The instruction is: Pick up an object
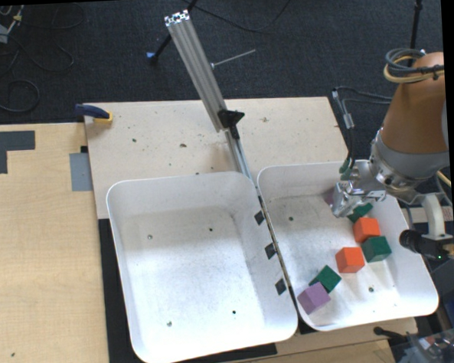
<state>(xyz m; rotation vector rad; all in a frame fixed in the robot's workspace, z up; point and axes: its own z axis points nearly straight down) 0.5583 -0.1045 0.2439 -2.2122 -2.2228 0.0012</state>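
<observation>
- two-finger gripper low in right white bin, above the blocks; can't tell its grip state
- 2 orange foam cubes, 2 green, 1 purple cube nearby

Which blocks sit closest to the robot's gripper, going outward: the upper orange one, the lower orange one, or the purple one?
Measured from the gripper in the right bin:
1. Upper orange block, just below the gripper.
2. Lower orange block, farther down toward the bin's middle.
3. Purple block, by the bin's lower left corner.
</observation>
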